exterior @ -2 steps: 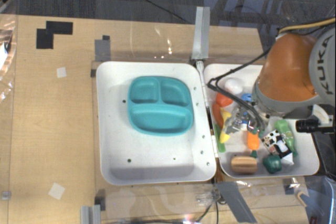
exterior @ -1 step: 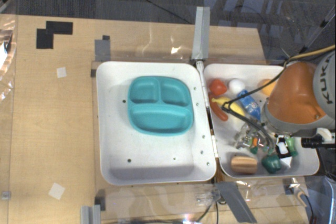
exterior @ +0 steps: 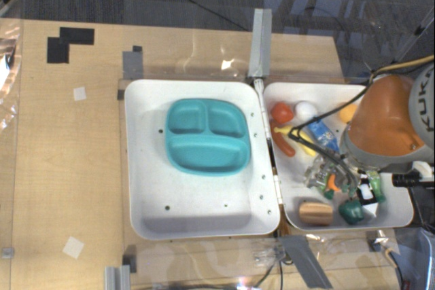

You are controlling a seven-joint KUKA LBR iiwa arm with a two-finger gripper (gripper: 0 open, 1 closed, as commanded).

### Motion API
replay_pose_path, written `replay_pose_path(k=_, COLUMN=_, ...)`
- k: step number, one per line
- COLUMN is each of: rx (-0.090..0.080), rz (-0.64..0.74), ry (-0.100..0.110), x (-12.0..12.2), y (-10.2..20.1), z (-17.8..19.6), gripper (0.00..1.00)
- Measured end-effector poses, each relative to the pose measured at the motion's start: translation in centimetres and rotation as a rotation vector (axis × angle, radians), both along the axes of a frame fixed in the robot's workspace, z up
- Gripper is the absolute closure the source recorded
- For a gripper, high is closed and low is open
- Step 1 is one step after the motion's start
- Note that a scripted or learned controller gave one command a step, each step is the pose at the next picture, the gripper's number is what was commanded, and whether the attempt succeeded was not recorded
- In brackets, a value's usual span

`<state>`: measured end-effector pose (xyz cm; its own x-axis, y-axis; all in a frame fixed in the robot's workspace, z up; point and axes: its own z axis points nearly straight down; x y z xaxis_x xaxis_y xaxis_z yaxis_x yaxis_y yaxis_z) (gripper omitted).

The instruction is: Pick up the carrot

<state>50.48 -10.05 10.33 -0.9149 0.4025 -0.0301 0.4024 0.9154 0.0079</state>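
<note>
In the right bin [exterior: 408, 219], a small orange piece with a green end, seemingly the carrot [exterior: 331, 183], lies in the middle of the front half. My gripper [exterior: 324, 176] is down in that bin right over it, its metal parts covering much of the carrot. The grey arm with its orange band [exterior: 384, 120] reaches in from the right and hides the bin's right side.
Around the gripper lie a red tomato [exterior: 281, 112], a white egg [exterior: 305, 109], a red sausage-like piece [exterior: 284, 145], a blue packet [exterior: 323, 136], a brown cylinder [exterior: 316, 212] and a green item [exterior: 352, 212]. The left bin [exterior: 146, 166] holds a teal divided plate [exterior: 207, 136].
</note>
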Motion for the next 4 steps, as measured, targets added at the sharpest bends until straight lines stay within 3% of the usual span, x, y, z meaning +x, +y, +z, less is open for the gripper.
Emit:
replay_pose_path(k=1, rx=0.006, rz=0.017, ry=0.01, x=1.1, y=7.7, z=13.6, gripper=1.0)
replay_pose_path(k=2, rx=-0.002, rz=0.225, ry=0.021, x=1.1, y=0.0, z=14.9, gripper=1.0)
replay_pose_path(k=3, rx=-0.001, rz=0.227, ry=0.021, x=1.1, y=0.1, z=14.9, gripper=0.0)
replay_pose_path(k=4, rx=0.003, rz=0.153, ry=0.03, x=-0.9, y=-0.5, z=5.0, gripper=0.0)
